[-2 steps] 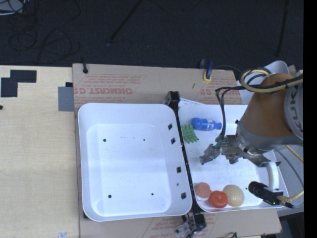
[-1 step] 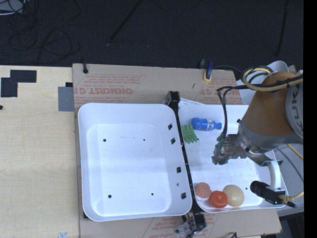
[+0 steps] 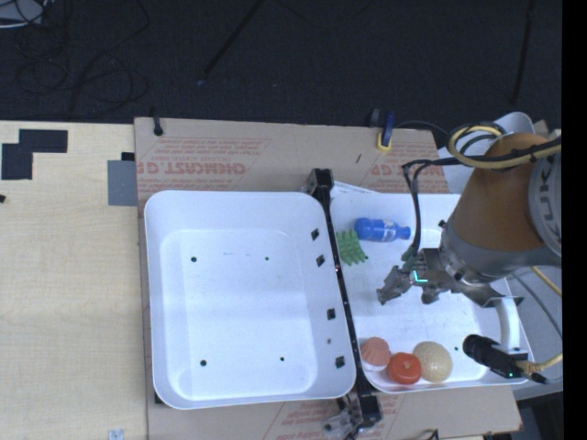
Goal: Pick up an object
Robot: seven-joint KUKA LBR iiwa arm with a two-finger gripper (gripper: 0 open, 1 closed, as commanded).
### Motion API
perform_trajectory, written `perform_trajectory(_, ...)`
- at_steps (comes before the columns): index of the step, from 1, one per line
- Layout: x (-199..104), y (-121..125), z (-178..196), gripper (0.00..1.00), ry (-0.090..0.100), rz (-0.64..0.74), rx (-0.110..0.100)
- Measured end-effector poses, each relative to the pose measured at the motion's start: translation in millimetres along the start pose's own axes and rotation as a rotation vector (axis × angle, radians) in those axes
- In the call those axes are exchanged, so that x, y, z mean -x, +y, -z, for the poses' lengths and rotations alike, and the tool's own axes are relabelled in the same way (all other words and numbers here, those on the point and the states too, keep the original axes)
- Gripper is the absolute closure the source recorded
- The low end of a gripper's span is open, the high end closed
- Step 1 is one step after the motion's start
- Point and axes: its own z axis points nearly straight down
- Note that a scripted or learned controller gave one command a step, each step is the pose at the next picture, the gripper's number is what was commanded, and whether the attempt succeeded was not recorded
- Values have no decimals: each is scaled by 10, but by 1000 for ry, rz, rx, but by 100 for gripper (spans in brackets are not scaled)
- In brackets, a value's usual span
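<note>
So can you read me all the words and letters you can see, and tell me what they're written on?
"CHEMCAST GP": my best reading of the red print on the brown cardboard sheet behind the bins. It lies upside down and blurred.
"KU": dark letters on the grey robot arm, cut off at the edge.
Red print on the cardboard's front edge: too blurred to read.

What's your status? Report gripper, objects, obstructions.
Gripper low over right bin, nothing seen between fingers. Blue bottle and green piece at far end; red ball, two pale pieces near end. No obstruction seen.
</note>
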Motion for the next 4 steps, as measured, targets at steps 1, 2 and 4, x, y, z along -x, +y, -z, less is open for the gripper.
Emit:
perform_trajectory(1,-88,1103,-86,0,-3,10,11)
perform_trajectory(2,-75,1054,10,100,-1,8,1)
perform_trajectory(4,-830,874,627,100,0,9,2)
